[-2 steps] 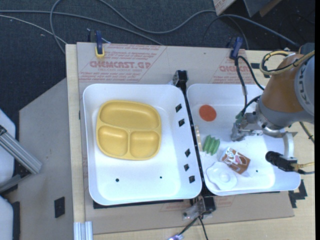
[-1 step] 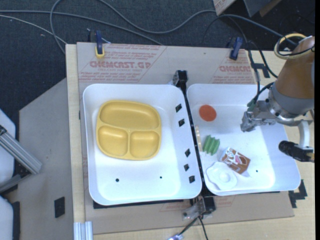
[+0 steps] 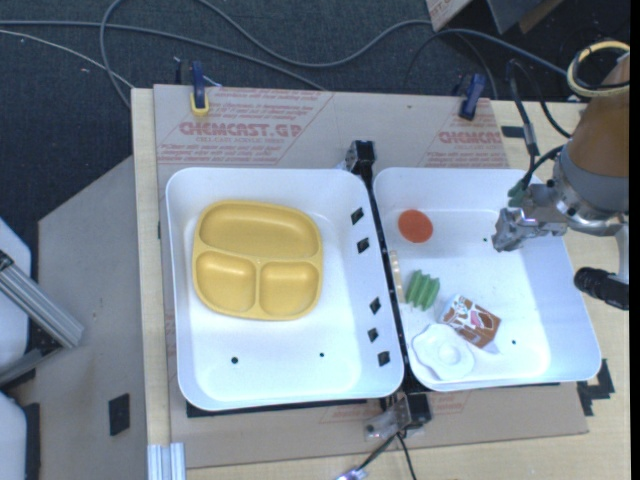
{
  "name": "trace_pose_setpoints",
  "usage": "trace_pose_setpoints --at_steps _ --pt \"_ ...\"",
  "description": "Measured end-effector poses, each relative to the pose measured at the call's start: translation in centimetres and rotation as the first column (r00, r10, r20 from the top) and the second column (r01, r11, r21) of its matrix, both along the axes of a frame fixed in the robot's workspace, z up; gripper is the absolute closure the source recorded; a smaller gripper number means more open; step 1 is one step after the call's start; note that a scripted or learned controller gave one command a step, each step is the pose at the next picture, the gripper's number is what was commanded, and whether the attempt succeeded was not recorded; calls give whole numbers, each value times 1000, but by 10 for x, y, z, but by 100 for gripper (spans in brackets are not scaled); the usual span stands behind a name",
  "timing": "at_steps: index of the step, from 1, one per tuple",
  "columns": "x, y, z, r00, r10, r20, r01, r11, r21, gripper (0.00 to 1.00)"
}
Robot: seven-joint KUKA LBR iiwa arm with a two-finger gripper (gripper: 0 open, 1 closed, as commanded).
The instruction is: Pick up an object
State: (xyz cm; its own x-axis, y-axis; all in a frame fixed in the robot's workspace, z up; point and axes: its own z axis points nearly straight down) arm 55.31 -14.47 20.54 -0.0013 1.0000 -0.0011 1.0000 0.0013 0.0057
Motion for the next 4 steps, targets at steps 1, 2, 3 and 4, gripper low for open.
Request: trace_pose_setpoints --at_steps 1,2,3,4 --pt "6 4 46 1000 1 1 -1 1000 0 100" --pt "35 55 35 1000 5 -4 -5 1000 3 100" --pt "49 96 34 1000 4 -4 -4 1000 2 100" --pt "66 144 20 1000 3 -5 -3 1000 2 100"
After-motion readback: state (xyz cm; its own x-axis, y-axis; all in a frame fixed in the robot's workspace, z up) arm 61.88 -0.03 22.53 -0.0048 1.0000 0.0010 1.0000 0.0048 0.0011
